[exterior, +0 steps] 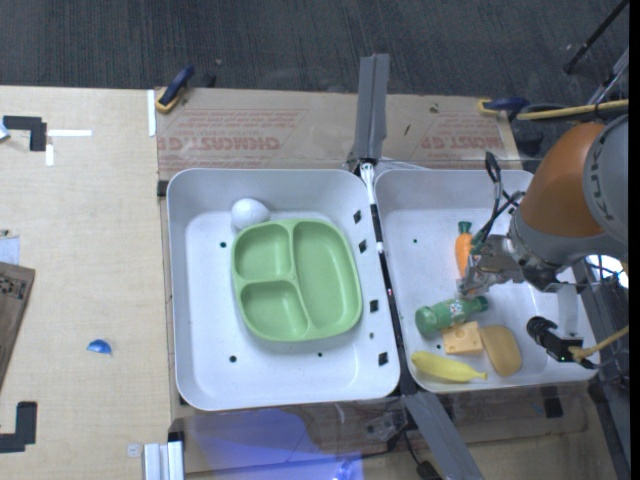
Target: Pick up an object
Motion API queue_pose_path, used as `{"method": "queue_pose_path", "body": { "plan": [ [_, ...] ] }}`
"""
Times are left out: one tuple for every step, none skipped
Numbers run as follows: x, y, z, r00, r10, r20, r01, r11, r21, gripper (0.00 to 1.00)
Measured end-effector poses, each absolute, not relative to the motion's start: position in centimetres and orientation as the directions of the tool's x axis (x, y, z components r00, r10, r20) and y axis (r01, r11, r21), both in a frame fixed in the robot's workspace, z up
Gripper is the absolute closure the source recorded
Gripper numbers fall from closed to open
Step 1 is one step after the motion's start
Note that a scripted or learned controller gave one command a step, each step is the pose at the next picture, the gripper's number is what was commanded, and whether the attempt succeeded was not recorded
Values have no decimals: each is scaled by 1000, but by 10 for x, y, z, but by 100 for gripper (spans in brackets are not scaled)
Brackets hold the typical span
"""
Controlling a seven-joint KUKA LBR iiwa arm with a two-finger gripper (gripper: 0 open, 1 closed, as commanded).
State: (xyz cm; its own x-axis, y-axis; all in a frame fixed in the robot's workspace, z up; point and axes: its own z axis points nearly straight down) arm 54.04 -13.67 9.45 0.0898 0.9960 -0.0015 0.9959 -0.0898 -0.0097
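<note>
Near the right bin's (400, 268) front edge lies a green bottle (451, 314), light, stiff and likely slippery, best gripped across its body; the gripper (474, 284) hovers just above, its opening indiscernible.

Even, bright overhead light, soft shadows, bluish glare at bottom edge.

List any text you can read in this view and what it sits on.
Red print on the cardboard sheet behind the bins, two blocks, upside down from this view and too blurred to spell out with confidence.
Label on the green bottle: too small to read.
No other text legible.
</note>
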Motion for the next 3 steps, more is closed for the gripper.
{"method": "queue_pose_path", "body": {
  "plan": [
    [659, -75, 189, 74, 997, -3, 997, -74, -4, 100],
    [588, -79, 210, 32, 999, -2, 999, -32, -6, 100],
    [588, -79, 210, 31, 1000, -2, 999, -31, -6, 0]
  ]
}}
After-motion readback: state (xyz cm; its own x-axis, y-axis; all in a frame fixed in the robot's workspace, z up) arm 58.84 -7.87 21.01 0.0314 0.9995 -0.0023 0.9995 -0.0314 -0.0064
